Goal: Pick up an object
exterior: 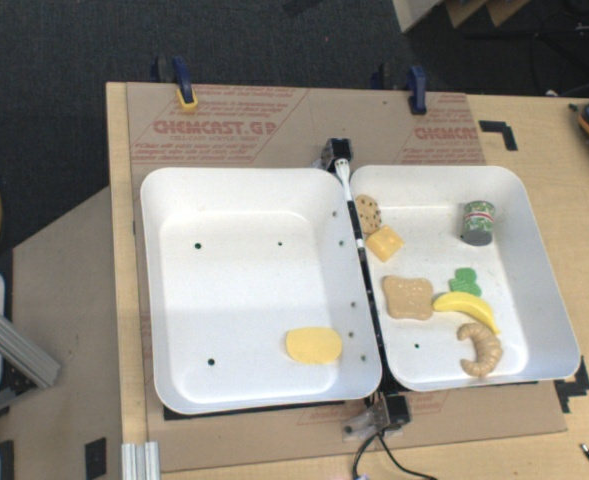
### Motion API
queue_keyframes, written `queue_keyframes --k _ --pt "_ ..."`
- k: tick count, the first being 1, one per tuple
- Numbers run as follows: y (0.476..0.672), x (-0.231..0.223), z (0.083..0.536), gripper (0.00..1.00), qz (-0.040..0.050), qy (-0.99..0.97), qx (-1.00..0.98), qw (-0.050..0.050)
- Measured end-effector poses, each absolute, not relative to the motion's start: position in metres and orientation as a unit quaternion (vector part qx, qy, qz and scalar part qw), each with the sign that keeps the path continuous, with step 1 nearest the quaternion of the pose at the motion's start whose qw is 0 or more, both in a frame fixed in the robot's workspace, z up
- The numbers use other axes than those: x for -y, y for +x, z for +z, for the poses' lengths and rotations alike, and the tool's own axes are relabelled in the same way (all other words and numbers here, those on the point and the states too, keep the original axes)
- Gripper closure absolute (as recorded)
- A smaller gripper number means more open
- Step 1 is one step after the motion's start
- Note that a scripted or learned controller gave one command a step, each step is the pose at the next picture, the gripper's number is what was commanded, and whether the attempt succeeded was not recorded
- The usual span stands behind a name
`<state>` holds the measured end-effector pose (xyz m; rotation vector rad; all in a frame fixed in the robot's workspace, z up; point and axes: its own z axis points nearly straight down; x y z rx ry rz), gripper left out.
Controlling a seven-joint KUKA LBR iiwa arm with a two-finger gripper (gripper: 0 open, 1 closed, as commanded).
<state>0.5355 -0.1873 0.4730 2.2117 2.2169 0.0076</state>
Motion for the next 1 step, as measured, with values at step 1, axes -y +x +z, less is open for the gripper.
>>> queue_keyframes --k 1 --pt "0.5232 0.1673 0.5401 1.0 0.0029 0.706 -0.708 0.005"
